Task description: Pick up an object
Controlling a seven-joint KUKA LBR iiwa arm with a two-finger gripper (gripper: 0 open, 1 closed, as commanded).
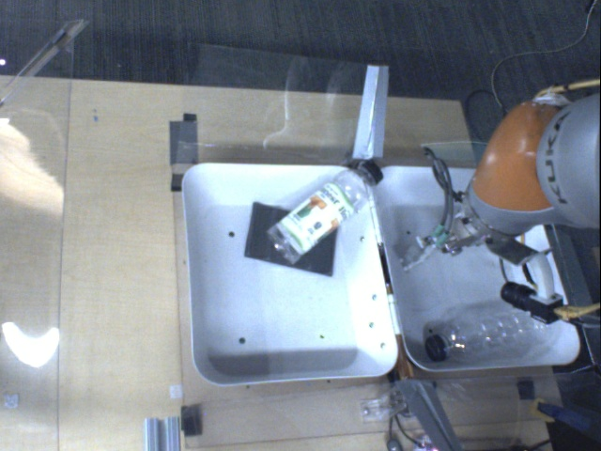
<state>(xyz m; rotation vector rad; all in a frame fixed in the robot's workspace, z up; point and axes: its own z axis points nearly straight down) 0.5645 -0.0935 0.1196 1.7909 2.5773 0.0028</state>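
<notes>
A clear bottle with a green and orange label lies tilted in the left bin, partly on a black square pad. Its dark cap points to the bin's far right corner. A second clear bottle with a black cap lies along the near side of the right bin. My gripper hangs low over the middle of the right bin, above and to the left of that second bottle, and apart from both bottles. I see nothing held in it.
The grey arm with its orange band reaches in over the right bin's right half. A grey strip stands behind the bins where they meet. Black brackets sit at the left bin's corners.
</notes>
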